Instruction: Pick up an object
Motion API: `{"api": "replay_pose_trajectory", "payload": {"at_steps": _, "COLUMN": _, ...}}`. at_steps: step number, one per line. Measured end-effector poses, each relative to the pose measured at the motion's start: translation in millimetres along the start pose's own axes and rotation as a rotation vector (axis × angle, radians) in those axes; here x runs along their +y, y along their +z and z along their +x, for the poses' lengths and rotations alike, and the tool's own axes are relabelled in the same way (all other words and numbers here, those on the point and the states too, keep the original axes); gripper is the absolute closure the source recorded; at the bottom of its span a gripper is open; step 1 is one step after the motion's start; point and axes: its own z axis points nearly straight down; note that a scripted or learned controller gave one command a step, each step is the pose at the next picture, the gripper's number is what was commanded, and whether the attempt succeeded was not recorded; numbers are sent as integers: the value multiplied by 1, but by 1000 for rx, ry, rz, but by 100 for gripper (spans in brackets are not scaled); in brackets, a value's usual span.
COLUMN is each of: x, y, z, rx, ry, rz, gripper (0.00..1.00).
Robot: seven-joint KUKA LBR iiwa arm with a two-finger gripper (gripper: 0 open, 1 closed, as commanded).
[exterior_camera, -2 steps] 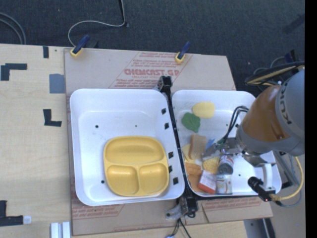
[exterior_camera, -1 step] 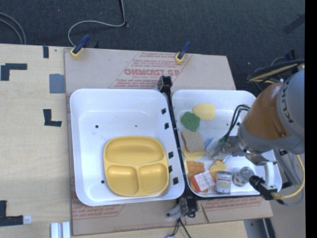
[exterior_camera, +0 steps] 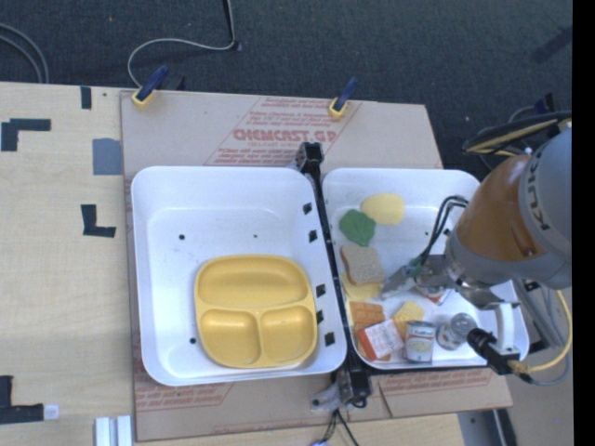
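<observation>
A light wooden tabletop [exterior_camera: 56,277] is carrying a brown cardboard sheet [exterior_camera: 279,133] printed in red with "CHEMCAST GP" — the smaller lines around it are too fine to read. Two clamps, blue with yellow tips [exterior_camera: 149,86], are pinning its far edge. On the sheet two white bins are sitting side by side, touching along a black seam. The left bin [exterior_camera: 158,212] is holding a yellow divided tray [exterior_camera: 256,309] with three compartments. The right bin [exterior_camera: 418,182] is holding the small things: a yellow lemon-shaped piece [exterior_camera: 384,208] at the far end, a green lump [exterior_camera: 357,227] just beside it, a tan bread-like slice [exterior_camera: 362,266] nearer, then orange and yellow packets [exterior_camera: 370,328] and a small can [exterior_camera: 420,340] whose label is too blurred to read. The grey arm with its orange band [exterior_camera: 502,216] is reaching in from the right, and the gripper [exterior_camera: 416,282] is hanging low over the middle of the right bin, near the slice. Whether the fingers are parted or closed, I cannot tell.
</observation>
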Motion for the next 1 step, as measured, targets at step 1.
{"api": "replay_pose_trajectory", "payload": {"at_steps": 1, "x": 31, "y": -108, "z": -78, "rx": 17, "ry": -1, "rz": 31, "gripper": 0}}
